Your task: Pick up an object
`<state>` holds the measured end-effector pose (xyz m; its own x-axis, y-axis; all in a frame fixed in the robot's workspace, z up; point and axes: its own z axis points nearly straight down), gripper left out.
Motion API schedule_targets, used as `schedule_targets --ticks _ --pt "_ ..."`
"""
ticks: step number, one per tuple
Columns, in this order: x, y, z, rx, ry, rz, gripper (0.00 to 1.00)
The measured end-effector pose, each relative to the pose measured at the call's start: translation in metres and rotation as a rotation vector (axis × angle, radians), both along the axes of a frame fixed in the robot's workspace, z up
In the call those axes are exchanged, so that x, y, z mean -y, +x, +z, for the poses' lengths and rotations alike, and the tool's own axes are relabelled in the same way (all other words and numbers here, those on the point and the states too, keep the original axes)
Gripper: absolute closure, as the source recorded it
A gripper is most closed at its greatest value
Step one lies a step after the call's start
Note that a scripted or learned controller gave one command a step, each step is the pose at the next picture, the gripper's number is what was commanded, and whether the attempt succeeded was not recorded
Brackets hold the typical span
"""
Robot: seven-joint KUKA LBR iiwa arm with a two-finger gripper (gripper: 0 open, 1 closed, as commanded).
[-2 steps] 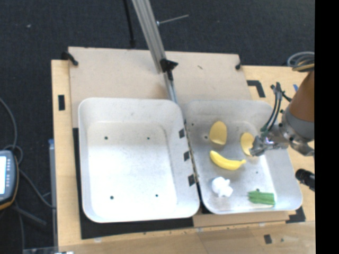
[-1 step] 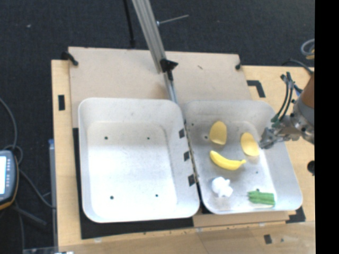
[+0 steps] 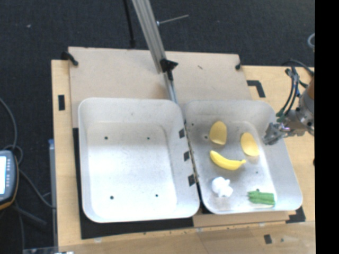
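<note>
Over right bin, far right rim: gripper sits just past the rim edge, low, close to the yellow piece. Can't tell pincer state — too small and dark to read, nothing visibly held.

Possible targets, all in right bin: yellow piece near the right wall; second yellow piece toward bin centre-top; banana just below and between those two; white lump lower down; green thing at bottom right, close to the rim. Left bin beside it, touching along the middle seam.

Risks, as judged:
- Nearest yellow piece lies close to the right wall, so could clip the rim coming down, or pin the piece against the wall instead of straddling it.
- Rounded, smooth-looking shapes may squirt out sideways on closing.
- Banana nearly touching the yellow piece's lower left; a nudge could shove both and spoil the aim.
- Green thing low and flat near the corner; prob hard to get under, wall in the way.

Room: middle of right bin fairly open around banana and white lump, best clearance from walls. Tight along right and bottom rims. Metal pole slants in from top toward the seam btwn bins, well apart from gripper, no issue unless reaching far left.
</note>
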<state>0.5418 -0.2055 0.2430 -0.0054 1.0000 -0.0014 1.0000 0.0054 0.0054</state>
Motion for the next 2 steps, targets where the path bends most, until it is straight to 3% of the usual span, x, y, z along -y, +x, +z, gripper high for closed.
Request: schedule_targets --ticks 2 --pt "-0.115 0.011 0.001 -0.001 0.003 0.004 1.00"
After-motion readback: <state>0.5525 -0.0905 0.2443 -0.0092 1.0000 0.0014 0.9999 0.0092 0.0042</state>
